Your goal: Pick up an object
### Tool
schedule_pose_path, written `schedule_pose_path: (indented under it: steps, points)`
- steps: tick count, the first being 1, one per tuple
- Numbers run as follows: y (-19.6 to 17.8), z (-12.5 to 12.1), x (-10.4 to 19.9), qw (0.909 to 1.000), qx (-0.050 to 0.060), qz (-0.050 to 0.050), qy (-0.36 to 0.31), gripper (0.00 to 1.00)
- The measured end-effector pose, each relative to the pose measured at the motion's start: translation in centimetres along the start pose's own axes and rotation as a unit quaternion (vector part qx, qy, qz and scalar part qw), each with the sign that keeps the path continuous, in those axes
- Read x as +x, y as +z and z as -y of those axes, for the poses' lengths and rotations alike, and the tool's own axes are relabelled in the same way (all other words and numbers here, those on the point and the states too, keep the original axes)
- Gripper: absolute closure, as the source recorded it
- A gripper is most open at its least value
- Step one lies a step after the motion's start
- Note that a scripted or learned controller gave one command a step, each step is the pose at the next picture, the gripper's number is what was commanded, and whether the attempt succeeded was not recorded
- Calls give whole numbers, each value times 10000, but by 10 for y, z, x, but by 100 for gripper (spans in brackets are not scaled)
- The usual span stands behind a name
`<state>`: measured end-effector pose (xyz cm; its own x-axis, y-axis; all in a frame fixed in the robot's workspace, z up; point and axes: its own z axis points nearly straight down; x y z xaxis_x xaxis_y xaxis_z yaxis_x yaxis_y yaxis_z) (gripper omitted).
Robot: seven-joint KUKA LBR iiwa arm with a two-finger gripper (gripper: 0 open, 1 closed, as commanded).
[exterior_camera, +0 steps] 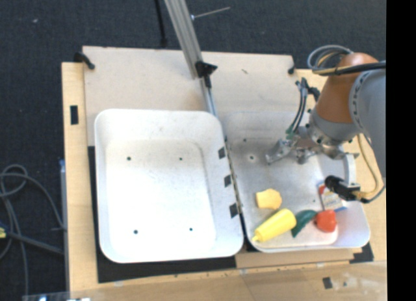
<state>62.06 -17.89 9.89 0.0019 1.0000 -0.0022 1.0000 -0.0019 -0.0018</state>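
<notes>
Pick not yet made, by the look of it. Pincer (284, 152) over far half of right bin (250, 163), nothing visibly in it; opening: cannot tell. Candidates along bin's near edge: yellow block (268, 199), yellow corn-like piece (274, 225), green piece (303, 220), red piece (326, 222). Descent, grasp, lift all left.

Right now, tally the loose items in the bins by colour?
Yellow: 2, a small block and a long piece
Green: 1, a dark piece
Red: 1, a round piece
Total: 4, all in the right bin
</notes>
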Motion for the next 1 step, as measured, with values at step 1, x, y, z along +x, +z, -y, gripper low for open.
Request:
schedule_pose_path:
  steps: [1]
  points:
    - [-14, -2, -1, 10000, -36, 4, 13, 100]
